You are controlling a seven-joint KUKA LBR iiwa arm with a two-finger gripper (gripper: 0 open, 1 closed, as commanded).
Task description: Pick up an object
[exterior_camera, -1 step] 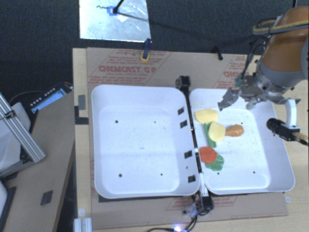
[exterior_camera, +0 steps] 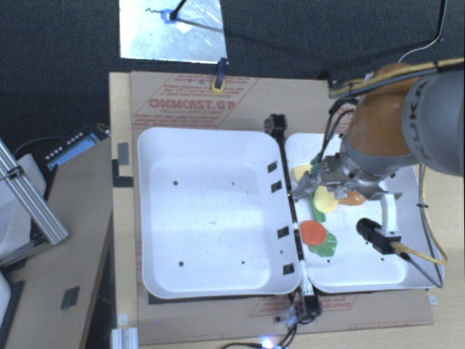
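Whether the jaws are apart or together I cannot tell from where I'm standing; the arm's bulky wrist is hanging right over them. What I am seeing is the gripper hovering low in the right bin, close to the divider between the two bins. Just beneath and slightly toward the near side of it, a pale yellow piece is lying, with a second yellow piece off toward the divider. An orange piece is peeking out beside the wrist. Nearer to me, an orange-red disc is resting against a green object; both are sitting a little apart from the gripper. The left bin is sitting beside it. My guess is the pale yellow piece is the likeliest target, being almost directly below.
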